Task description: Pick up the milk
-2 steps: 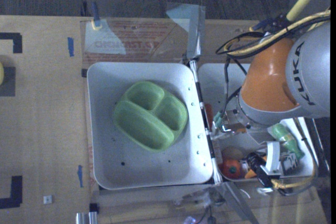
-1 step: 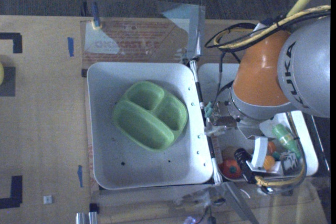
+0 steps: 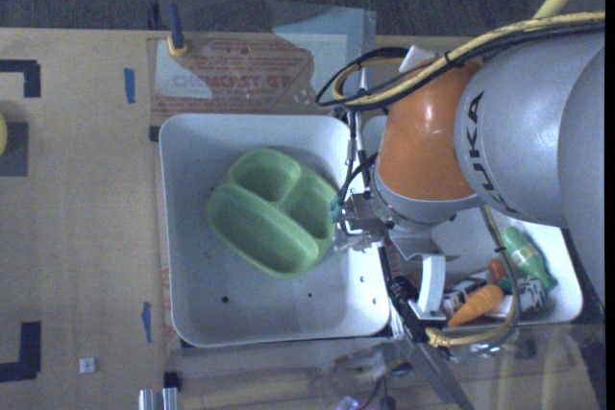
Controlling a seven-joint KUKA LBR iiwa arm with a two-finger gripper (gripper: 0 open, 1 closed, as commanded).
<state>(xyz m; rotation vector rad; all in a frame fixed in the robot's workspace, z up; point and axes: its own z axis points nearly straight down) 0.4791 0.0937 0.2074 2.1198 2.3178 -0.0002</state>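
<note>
The gripper (image 3: pixel 348 228) hangs at the right edge of the left bin (image 3: pixel 192 302), its tip touching or just above the rim of a green divided tray (image 3: pixel 269 211); whether it is clenched or released I cannot tell. Behind it, under the arm (image 3: pixel 452 149), lies the right bin (image 3: pixel 569 298) with a carrot (image 3: pixel 478 302) and a green bottle (image 3: pixel 526 256). I cannot pick out the milk.

Camera placement: single fixed overhead view.
You are looking down at a slant on the bench (image 3: pixel 77 206) and both white bins (image 3: pixel 192 302), fairly close, with the arm (image 3: pixel 519 130) crowding in from the right.
</note>
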